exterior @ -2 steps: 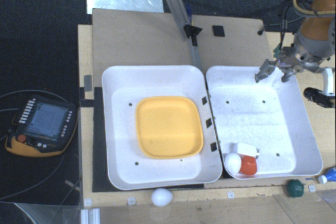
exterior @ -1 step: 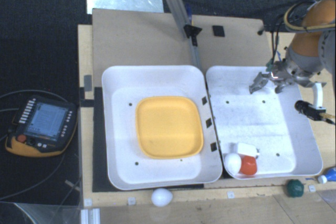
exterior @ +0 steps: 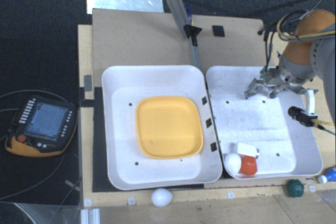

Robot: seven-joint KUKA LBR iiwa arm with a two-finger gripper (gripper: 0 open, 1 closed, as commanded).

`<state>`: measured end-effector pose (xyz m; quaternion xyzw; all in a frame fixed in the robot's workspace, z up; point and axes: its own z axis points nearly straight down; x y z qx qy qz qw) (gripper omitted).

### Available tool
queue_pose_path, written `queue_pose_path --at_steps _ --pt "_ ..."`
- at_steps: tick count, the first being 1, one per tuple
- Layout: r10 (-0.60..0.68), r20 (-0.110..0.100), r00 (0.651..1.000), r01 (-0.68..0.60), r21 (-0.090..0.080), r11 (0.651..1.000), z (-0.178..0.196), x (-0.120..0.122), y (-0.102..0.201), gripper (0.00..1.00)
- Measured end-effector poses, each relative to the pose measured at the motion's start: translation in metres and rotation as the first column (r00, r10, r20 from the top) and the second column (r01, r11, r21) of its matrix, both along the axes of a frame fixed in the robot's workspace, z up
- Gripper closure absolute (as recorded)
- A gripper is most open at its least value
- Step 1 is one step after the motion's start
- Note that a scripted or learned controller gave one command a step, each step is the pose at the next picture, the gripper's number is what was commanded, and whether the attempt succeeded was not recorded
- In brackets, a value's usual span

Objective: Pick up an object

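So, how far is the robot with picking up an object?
Nothing looks picked yet. The hand is low over the upper part of the right bin, away from the red object and white ball in its lower-left corner. Reaching, grasping and lifting remain.

You can read no text, label, brand or number anywhere here. The grey handheld control pendant with the orange underside (exterior: 41,126) shows you a lit bluish screen and rows of buttons, but whatever is printed there is too small to read.
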<state>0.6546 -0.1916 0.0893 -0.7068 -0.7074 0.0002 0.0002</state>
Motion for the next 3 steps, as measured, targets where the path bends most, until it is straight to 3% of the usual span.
queue_pose_path --at_steps 1,3 --pt "0.001 0.004 1.0 -0.001 -0.001 1.0 0.013 0.001 0.0 1.0" --pt "0.0 0.005 1.0 0.0 -0.001 1.0 0.118 0.007 -0.002 1.0"
